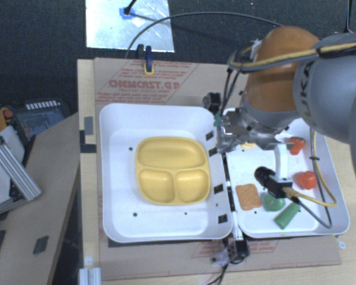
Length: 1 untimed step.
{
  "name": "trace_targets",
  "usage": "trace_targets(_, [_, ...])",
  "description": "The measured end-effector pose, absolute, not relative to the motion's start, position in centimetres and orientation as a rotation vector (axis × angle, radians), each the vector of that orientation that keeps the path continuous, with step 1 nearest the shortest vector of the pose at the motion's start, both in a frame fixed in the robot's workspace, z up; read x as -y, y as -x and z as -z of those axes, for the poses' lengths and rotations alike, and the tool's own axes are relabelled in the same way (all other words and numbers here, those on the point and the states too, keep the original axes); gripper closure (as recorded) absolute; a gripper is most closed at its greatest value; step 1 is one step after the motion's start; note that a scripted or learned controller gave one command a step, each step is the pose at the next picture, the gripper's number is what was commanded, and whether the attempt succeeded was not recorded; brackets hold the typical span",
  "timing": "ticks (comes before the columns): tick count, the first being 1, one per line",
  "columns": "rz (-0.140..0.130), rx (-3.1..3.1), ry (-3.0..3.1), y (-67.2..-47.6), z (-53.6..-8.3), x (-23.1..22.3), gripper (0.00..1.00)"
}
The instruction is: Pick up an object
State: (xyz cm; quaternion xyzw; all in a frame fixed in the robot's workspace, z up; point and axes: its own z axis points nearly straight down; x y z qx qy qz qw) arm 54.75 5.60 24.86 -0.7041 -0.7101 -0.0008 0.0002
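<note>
I can't tell the gripper's state; below it, the tan toy piece looks light, stiff; grip its edges.

Dark carpeted floor; shiny foil sheet taped down; brown cardboard board under bins; tan side table with aluminium rail.

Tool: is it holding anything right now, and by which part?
Cannot tell. The tool sits low over the seam between the two bins, and the wrist hides its tip. The orange, green and red pieces lie loose in the right bin.
</note>
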Motion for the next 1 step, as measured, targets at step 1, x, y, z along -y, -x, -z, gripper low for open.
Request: trace_targets(1, [0.003, 2.232, 2.209, -53.41, -24.49, -11.05, 1.0])
